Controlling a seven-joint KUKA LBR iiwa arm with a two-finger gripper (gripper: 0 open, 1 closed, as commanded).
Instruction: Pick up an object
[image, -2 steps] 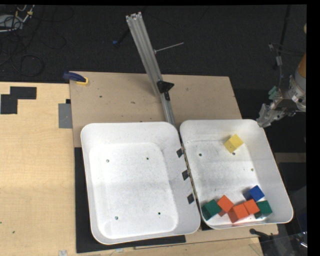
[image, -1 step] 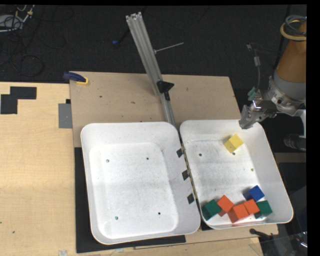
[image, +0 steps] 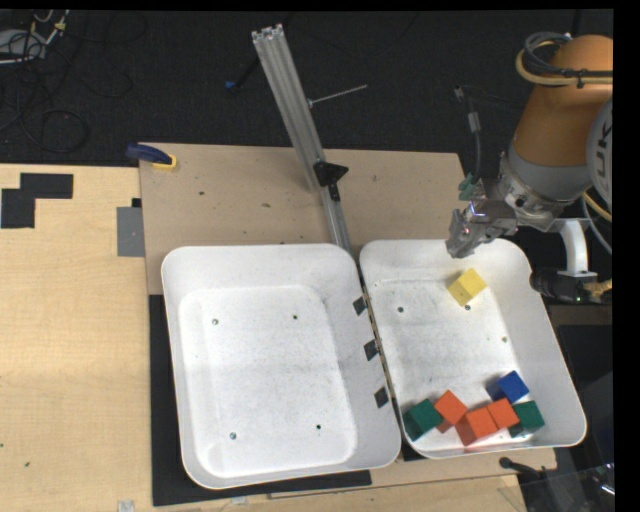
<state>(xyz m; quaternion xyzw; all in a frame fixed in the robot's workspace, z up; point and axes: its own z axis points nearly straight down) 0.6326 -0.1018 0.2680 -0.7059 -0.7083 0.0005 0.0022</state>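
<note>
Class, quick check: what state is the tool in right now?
Tool: cannot be told; it hangs just above the yellow block, with nothing seen in it.

One camera hangs above the bench (image: 250, 200) — tilted down over both white bins (image: 190, 300) — arm (image: 560, 120) entering from the right.

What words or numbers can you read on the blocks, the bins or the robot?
None: nothing in this view carries readable text.
The yellow block, the coloured blocks in the right bin and the left bin look plain.
The arm's orange band and the end effector show no legible label.
</note>
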